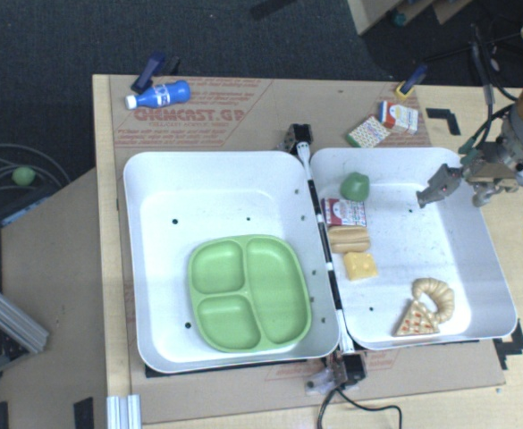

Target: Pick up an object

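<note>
White right bin (476, 239) carries all the candidates; nothing lifted yet, whole pick is left. Gripper (458, 186) hangs over the bin's far right corner, fingers spread, nothing between them. Green block (355, 186), red packet (344, 213), hotdog (349, 238) and cheese (360, 265) line the left wall; hotdog's long axis runs across the bin, left to right. Pizza (416, 320) and pretzel (434, 296) sit near the front edge. Green tray (248, 291) in left bin (154, 239).
</note>
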